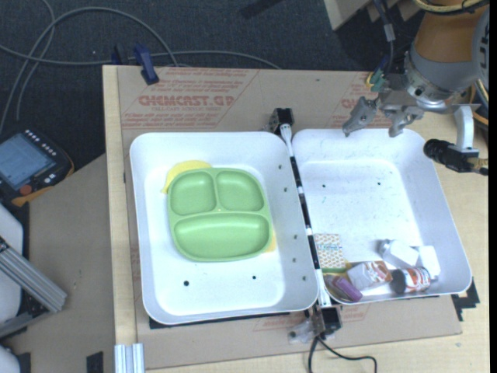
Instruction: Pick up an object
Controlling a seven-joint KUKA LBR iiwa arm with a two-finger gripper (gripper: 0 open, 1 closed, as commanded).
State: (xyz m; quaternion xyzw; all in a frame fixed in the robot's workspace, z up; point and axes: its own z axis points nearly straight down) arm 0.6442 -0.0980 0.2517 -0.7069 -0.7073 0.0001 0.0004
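Note:
My gripper [379,123] hangs over the far rim of the right bin [365,177], its two fingers spread open with nothing between them. Small objects lie in that bin's near corner: a patterned square packet [328,249], a purple piece [346,288], an orange and white tube [380,276] and a white piece [408,253]. In the left bin [147,208] a green divided tray [219,213] rests on a yellow item [183,169] that peeks out at its far left corner.
Both bins sit on a brown board [202,95]. A black clamp [280,118] stands between the bins at the far side. A blue clip [144,64] sits at the board's far left corner. A handheld pendant [27,164] lies at the left.

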